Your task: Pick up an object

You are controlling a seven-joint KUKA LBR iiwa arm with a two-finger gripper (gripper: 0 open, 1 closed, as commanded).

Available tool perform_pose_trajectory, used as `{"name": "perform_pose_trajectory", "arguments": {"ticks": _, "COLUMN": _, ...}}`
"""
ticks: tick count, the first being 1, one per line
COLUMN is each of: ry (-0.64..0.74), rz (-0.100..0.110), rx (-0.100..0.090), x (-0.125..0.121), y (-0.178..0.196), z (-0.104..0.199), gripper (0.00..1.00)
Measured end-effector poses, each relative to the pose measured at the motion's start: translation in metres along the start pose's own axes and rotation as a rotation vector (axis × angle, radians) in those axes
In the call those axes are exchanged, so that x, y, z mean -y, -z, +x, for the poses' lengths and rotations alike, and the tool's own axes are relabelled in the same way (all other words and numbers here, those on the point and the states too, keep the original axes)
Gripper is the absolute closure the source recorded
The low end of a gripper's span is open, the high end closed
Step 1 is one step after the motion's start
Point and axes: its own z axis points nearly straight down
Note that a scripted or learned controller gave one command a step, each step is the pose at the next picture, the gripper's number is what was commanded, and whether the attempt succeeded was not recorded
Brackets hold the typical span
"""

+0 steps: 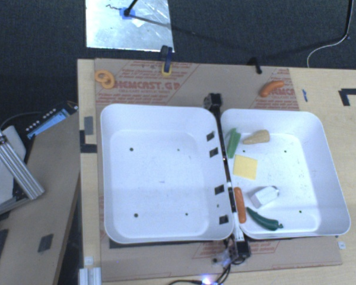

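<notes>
A brown board bench [225, 79] printed with red lettering lay on dark carpet [35, 40], and a lighter wooden table [47, 218] butted against its left side, carrying an aluminium frame rail [15, 168]. On the carpet beyond the bench sat one silvery sheet [129, 16], and a white cable [335, 37] curled at the upper right.

Two white bins stood touching, rim to rim: the left bin [160, 114] and the right bin [320, 159]. Four small black clips [213, 152] ran along their shared edge.

All six loose objects inside the bins lay in the right bin, in its left half: one light green pod [232, 142] by the shared rim, one tan bread-like piece [256, 138] just beside it, one yellow square slice [245, 167] below these, one white block [263, 195], one orange carrot-like stick [240, 205] against the rim, and one dark green pepper-like piece [264, 220] nearest the front.

Outside the bins, on the board, were one orange ring [105, 79], one orange sausage shape [272, 88], and one yellow and blue clamp [165, 61] at the far edge
</notes>
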Motion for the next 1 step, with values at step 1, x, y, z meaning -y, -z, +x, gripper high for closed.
{"name": "perform_pose_trajectory", "arguments": {"ticks": 1, "ry": 0.017, "rz": 0.004, "rx": -0.008, "x": -0.0376, "y": 0.0965, "z": 0.0342, "gripper": 1.00}}
